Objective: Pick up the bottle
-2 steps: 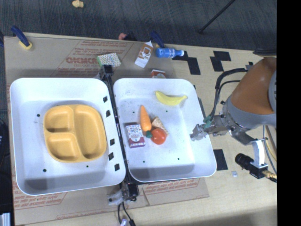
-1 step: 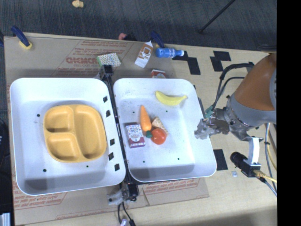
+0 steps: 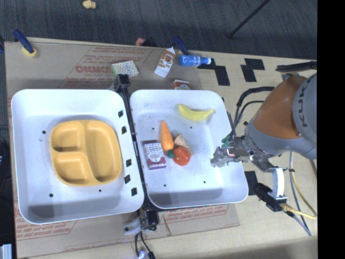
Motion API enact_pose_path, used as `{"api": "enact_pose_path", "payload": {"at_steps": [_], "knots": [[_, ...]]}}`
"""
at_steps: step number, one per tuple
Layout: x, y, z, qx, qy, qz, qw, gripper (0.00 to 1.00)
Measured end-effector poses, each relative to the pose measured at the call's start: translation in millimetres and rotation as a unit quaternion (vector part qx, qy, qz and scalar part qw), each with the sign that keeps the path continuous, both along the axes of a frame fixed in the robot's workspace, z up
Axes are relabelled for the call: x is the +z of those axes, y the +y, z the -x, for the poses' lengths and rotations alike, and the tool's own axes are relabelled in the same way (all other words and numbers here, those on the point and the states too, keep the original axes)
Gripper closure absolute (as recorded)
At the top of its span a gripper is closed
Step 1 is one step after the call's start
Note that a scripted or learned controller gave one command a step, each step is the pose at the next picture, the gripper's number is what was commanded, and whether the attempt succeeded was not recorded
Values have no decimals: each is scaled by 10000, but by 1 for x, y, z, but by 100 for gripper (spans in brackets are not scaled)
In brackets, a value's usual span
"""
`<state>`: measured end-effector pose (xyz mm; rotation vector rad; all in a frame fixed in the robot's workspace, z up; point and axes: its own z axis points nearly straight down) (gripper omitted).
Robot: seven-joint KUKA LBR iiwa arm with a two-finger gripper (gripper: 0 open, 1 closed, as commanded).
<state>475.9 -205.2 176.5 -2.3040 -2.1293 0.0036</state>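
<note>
The bottle [image 3: 192, 60] is small and blue with a pale cap, lying on its side on the bench behind the right bin [image 3: 229, 190], outside both bins. My gripper [image 3: 220, 157] hangs low over the right bin's right edge, well in front of the bottle and apart from it. The grey wrist and orange band [image 3: 276, 117] rise to its right. No object shows at the gripper's tip.
The right bin holds a banana [image 3: 195, 112], a carrot [image 3: 166, 136], a tomato [image 3: 182, 156] and a red carton [image 3: 154, 155]. A yellow divided plate [image 3: 86, 151] lies in the left bin [image 3: 21, 144]. A small carton [image 3: 165, 62] and a green packet [image 3: 125, 67] lie near the bottle.
</note>
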Motion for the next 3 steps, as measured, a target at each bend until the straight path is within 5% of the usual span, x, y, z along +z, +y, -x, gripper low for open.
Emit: {"api": "enact_pose_path", "payload": {"at_steps": [1,2,3], "knots": [[36,1,-1,-1366,-11,12,9906,100],[10,2,0,-2954,14,2,9554,100],[-14,19,0,-4725,23,3,8813,100]]}}
